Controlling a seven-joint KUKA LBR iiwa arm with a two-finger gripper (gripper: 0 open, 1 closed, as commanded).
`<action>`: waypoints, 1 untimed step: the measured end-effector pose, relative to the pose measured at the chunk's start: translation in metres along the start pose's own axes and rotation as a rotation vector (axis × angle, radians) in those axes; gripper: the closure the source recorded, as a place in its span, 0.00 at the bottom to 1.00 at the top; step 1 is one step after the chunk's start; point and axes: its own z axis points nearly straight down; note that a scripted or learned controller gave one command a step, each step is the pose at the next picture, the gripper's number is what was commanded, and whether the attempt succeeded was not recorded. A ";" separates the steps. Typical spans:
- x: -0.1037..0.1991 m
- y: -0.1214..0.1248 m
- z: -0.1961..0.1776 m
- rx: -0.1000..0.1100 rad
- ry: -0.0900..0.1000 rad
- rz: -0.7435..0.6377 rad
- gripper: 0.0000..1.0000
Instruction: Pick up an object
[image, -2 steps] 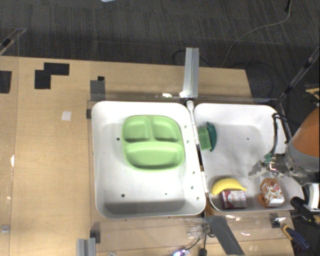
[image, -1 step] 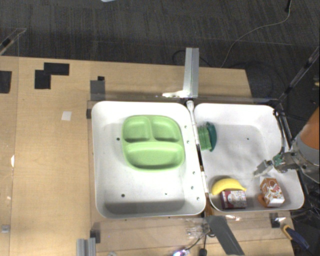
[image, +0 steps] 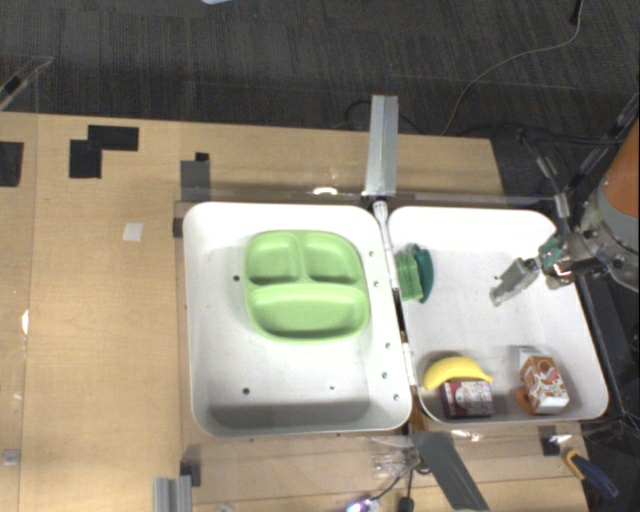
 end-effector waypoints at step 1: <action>-0.027 -0.009 0.167 0.005 0.003 -0.091 0.00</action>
